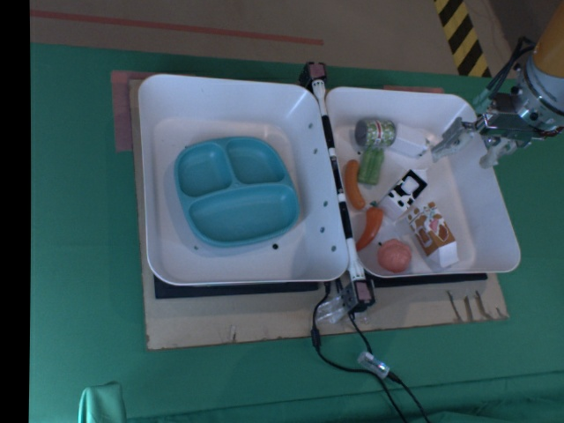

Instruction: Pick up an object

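The right bin (493,227) holds several small items: a green-labelled can (376,132), a green piece (371,165) just below it, a white block (411,138), an orange sausage (353,185), an orange-red carrot (370,226), a black-and-white carton (405,192), a brown-and-white box (434,233) and a pink ball (395,255). My gripper (462,154) hangs over the bin's far right part, open, with nothing between its fingers. One fingertip (438,151) is close beside the white block.
The left bin (167,104) holds a teal divided plate (236,189). A studded divider (337,179) runs between the bins. Cables (370,364) trail over the green mat in front. Yellow-black hazard tape (458,16) marks the floor behind.
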`<state>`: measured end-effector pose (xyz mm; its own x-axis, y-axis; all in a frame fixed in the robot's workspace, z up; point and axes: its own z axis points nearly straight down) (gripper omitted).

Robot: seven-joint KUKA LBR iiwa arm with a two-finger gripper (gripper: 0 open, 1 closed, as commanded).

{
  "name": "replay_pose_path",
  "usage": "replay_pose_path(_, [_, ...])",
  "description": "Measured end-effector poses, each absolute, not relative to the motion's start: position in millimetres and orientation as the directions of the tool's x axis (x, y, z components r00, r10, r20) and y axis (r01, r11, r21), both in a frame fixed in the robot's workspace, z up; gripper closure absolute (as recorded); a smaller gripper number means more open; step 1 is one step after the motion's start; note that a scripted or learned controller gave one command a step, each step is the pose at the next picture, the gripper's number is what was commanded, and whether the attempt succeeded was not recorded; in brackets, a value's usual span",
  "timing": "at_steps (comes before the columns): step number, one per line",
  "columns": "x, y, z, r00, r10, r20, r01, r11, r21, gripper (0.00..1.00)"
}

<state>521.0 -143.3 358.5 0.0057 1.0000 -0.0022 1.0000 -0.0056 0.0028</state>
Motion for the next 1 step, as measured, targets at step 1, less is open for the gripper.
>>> replay_pose_path(1, [521.2,-114.1,264.5,0.005,1.000,-0.002,1.000,-0.005,0.003,0.00])
